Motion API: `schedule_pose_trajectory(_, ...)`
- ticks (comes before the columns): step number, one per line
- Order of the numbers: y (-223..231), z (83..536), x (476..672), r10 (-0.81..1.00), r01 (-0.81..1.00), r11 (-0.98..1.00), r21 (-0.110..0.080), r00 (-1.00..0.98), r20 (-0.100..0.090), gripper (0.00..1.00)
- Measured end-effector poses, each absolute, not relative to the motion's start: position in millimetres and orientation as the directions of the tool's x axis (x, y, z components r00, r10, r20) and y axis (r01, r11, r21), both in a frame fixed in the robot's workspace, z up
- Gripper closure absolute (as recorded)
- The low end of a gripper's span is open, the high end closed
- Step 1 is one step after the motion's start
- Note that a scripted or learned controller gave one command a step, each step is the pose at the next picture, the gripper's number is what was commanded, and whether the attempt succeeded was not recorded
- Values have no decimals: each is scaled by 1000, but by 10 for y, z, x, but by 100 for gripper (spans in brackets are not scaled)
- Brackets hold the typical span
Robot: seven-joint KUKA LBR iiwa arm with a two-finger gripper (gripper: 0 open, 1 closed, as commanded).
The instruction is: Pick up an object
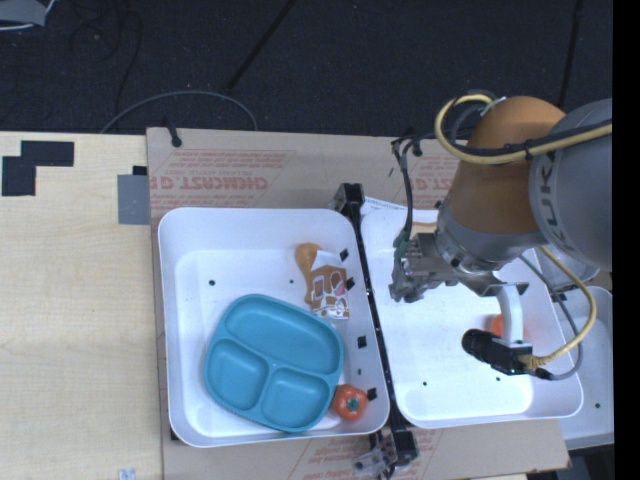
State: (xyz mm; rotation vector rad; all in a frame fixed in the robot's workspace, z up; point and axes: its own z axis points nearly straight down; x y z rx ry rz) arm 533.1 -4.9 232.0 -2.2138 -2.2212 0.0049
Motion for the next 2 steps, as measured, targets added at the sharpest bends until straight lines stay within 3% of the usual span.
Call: schedule_pose_trajectory(2,992,2304,5387,1000,1000,4,-3,-4,0,100)
